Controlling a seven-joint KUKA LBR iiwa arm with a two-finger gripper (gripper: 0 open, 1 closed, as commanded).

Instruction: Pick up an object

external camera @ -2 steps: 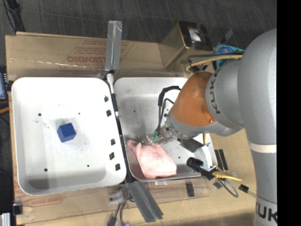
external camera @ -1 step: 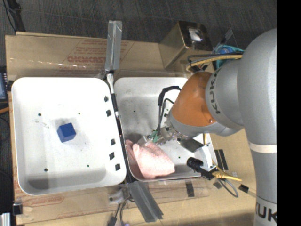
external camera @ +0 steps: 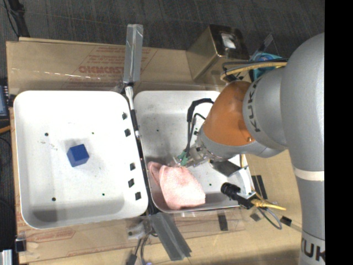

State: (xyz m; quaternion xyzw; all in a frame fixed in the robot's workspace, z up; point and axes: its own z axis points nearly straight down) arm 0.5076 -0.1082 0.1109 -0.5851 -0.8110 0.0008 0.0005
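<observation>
- We see the fingers low in the right bin, just above the upper edge of a pink cloth; the arm's bulk hides their tips, so we cannot tell whether they are parted or closed, nor whether they touch the cloth.
- The pink cloth lies crumpled in the near left corner of the right bin, against the wall shared with the left bin.
- Above the fingers, the orange band and the grey arm lean in from the right and cover much of the right bin.
- A blue cube sits alone on the floor of the left bin, well apart from the fingers.
- Both bins rest side by side on the table, whose top looks like brown cardboard.
</observation>
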